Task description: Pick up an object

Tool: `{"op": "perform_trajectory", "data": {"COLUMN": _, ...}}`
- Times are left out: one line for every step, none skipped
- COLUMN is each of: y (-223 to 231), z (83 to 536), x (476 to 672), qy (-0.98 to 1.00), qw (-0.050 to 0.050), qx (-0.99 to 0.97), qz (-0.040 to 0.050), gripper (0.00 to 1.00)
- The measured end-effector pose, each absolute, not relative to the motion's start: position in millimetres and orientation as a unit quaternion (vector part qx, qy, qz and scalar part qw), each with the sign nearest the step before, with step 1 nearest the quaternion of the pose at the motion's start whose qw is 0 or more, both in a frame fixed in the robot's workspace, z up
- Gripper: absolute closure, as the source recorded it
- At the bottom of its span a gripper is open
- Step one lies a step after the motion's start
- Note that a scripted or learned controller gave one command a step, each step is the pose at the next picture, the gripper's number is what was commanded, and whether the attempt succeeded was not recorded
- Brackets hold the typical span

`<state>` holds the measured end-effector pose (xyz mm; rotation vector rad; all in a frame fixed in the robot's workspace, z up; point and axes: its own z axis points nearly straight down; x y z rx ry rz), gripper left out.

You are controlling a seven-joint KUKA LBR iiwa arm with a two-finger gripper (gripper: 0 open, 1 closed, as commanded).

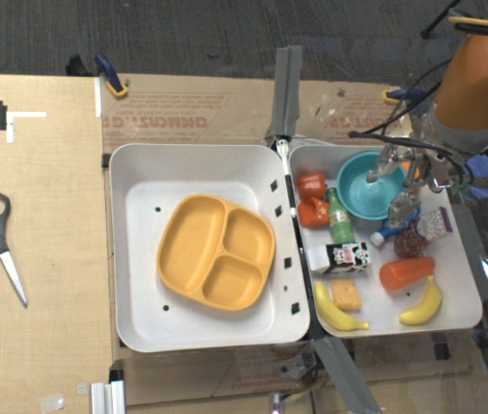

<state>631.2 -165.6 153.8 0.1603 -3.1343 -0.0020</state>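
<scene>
My gripper (397,185) hangs over the right bin (464,313), at the right rim of a teal bowl (360,192). Its two fingers look spread apart, one over the bowl's inside and one just past its rim, with nothing visibly held between them. Below the gripper lie a small blue object (391,229), a dark red berry-like item (410,243) and a white packet (434,224). Two red items (312,185) (313,215) and a green bottle (340,220) lie left of the bowl. The orange band of the arm (477,84) is at the upper right.
The right bin also holds a cow-patterned carton (347,257), a red-orange vegetable (406,272), two bananas (339,311) (422,305) and a tan cracker (346,294). A yellow divided plate (216,253) lies in the left bin (132,317). Scissors (1,244) lie at the far left.
</scene>
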Motion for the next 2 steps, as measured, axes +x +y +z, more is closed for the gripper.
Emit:
{"op": "perform_trajectory", "data": {"y": -128, "z": 92, "x": 658.2, "qy": -0.999, "qw": 0.005, "qx": 0.053, "qz": -0.0007, "gripper": 0.0}}
{"op": "perform_trajectory", "data": {"y": -95, "z": 91, "x": 647.8, "qy": -0.999, "qw": 0.0, "qx": 0.035, "qz": 0.0009, "gripper": 0.0}}
